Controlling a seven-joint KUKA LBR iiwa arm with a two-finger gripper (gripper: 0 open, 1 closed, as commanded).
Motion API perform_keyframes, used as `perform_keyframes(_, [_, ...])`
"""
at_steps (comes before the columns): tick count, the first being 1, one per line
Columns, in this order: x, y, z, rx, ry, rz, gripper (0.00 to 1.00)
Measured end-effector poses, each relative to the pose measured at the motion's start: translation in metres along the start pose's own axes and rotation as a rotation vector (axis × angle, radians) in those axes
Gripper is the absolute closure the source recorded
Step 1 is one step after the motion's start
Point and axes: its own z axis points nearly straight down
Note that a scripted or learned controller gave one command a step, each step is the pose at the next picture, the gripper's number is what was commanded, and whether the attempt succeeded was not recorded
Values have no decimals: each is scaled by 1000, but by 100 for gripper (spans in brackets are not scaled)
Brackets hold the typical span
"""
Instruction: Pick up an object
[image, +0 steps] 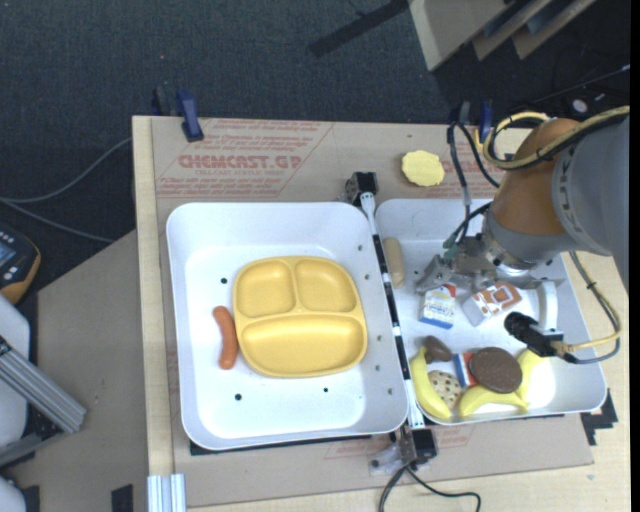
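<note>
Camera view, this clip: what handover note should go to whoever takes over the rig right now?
Gripper: low in the right white bin, above the small blue-and-white carton; grasp not discernible.
Right bin also holds the yellow plastic banana and round brown cookie.
Left white bin: yellow divided plate with orange-red sausage beside it.
Done: nothing visibly lifted.
Left: grasp and raise one object.

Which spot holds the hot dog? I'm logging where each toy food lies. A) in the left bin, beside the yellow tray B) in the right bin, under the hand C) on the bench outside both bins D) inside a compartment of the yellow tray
A: the hot dog lies on the floor of the left bin, just left of the yellow tray, outside its compartments.
</note>
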Motion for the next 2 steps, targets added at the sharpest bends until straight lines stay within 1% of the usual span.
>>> perform_keyframes(1, [1, 1, -10, -3, 0, -1, 100])
perform_keyframes(2, [84, 1, -105, -11, 1, -9, 100])
